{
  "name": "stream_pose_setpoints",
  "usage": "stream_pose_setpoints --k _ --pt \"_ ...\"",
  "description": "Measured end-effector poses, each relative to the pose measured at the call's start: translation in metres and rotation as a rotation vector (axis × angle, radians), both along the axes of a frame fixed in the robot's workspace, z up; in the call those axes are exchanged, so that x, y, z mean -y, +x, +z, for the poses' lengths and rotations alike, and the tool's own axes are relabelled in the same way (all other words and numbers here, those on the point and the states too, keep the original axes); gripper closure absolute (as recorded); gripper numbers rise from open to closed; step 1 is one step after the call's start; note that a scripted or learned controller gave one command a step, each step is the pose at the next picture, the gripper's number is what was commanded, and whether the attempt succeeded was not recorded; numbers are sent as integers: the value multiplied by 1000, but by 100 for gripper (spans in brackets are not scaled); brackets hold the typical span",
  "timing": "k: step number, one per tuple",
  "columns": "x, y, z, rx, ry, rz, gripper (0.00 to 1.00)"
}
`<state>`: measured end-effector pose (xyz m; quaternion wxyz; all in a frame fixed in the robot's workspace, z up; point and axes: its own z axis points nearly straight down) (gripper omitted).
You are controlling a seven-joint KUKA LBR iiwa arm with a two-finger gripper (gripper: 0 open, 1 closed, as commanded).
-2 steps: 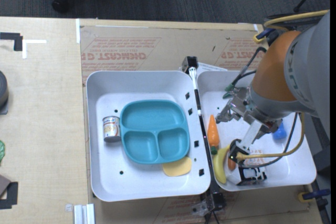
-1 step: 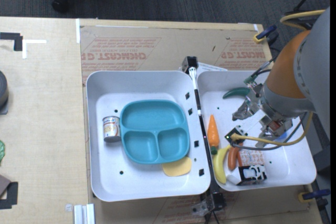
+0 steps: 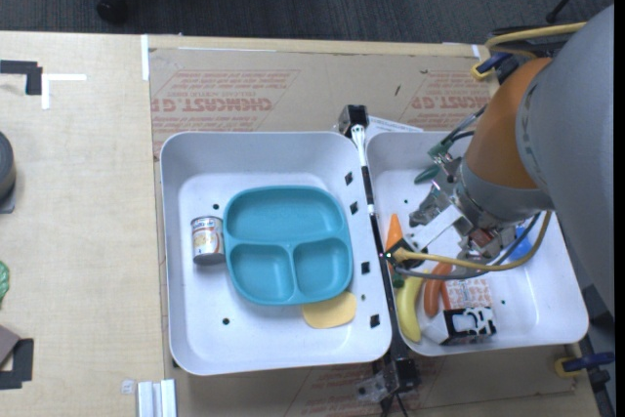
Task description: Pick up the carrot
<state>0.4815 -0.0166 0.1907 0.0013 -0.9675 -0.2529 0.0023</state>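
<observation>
Bins: we count two [image 3: 176, 210] [image 3: 562, 303] on the tabletop [image 3: 73, 210].
Carrot: one carrot [image 3: 393, 231], at the right bin's left wall.
Left bin: one teal divided plate [image 3: 288, 244], one small can [image 3: 207, 238], one yellow flat piece [image 3: 330, 312].
Right bin: one banana [image 3: 407, 310], one black-and-white box [image 3: 467, 324].
Arm: we see it reach in from the right, bent low over the right bin.
Gripper: the gripper [image 3: 430, 210] is just right of the carrot; we cannot tell its state.

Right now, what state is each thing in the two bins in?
Carrot: lying in the right bin by the divider, not held.
Banana: lying flat near the right bin's front.
Can: upright, left of the tray.
Blue tray: flat in the left bin, compartments bare.
Claw: low over the right bin.
</observation>
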Motion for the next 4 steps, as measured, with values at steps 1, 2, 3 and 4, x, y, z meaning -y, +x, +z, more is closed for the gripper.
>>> stream_pose_setpoints --k 1,2,3,4 --pt "-9 20 0 0 -2 158 0" --pt "3 37 0 -1 -2 48 0" --pt "-29 -4 0 -2 0 64 0" --pt "60 34 0 1 -3 -250 0"
